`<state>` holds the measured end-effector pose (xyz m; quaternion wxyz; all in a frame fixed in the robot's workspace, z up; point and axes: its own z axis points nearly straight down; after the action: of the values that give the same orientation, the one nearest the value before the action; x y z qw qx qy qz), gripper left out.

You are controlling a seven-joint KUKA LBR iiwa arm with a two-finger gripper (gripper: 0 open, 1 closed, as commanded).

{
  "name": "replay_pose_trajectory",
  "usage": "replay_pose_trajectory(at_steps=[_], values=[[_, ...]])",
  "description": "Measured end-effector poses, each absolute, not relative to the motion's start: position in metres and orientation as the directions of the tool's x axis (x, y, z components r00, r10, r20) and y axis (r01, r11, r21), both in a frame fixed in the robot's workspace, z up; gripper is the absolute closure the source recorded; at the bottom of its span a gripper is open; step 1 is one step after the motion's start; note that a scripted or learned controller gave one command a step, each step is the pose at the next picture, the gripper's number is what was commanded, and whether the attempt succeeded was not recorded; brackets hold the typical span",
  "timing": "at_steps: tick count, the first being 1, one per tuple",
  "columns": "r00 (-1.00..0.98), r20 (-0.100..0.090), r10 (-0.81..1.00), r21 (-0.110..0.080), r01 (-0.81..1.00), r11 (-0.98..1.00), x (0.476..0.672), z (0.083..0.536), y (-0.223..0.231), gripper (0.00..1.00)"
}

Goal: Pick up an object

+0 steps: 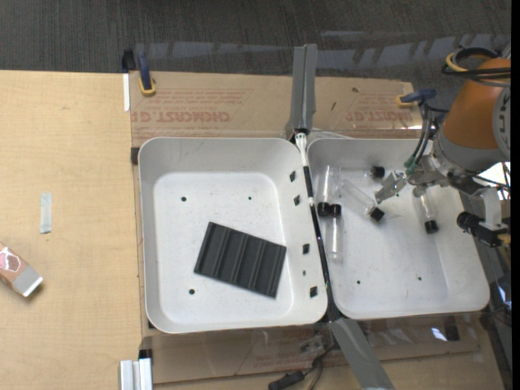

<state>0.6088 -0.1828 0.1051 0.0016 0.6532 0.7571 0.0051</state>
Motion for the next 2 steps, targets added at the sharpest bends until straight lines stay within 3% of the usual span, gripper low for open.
replay_pose_trajectory(at_steps=[2], values=[[-0.147, 0.004, 0.989, 0.01, 0.989, 0.147, 0.6088, 0.1051, -0.1828, 0.0]])
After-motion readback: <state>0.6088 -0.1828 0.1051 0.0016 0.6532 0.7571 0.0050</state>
